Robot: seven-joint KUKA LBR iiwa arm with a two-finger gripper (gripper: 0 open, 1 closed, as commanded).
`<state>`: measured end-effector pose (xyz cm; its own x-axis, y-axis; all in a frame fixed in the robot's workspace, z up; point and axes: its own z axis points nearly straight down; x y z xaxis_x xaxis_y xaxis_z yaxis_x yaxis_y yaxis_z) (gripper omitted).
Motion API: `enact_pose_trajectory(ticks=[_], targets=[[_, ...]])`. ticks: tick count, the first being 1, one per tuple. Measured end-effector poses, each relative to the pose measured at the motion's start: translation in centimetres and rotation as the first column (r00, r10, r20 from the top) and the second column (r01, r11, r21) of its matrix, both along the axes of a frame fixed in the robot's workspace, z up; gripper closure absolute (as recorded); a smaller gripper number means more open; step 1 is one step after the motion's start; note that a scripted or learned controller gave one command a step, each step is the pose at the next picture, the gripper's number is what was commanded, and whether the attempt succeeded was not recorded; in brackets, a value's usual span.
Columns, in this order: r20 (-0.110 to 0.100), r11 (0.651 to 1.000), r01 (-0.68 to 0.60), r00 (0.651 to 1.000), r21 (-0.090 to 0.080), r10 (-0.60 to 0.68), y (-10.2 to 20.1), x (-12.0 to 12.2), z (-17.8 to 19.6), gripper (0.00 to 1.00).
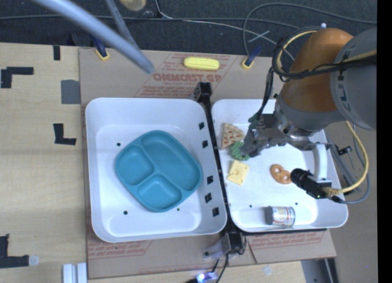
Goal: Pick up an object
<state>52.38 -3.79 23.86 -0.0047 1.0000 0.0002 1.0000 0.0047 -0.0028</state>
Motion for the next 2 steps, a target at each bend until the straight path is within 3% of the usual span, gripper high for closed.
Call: enact_pose_trajectory(ticks=[2], targets=[[0.002,1.000,-0.003,1.000,0.001,0.003,10.4,2.8,-1.1,1.00]])
